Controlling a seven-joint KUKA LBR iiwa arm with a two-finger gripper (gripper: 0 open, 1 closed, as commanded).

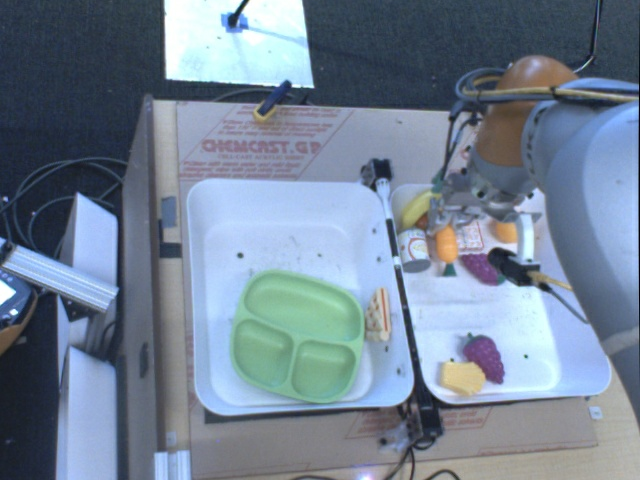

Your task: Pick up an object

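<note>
I see the gripper [452,218] low over the right bin's [570,368] far left corner, seemingly clenched on an orange carrot [447,245], though its fingers are partly hidden.

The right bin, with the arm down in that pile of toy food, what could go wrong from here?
1. The gripper sits over a tight cluster: carrot, can, banana. It may nudge neighbours or catch two at once.
2. The can lies against the bin wall, so a grasp there could hit the wall.
3. The arm's bulk hides part of the right bin from the camera.
</note>
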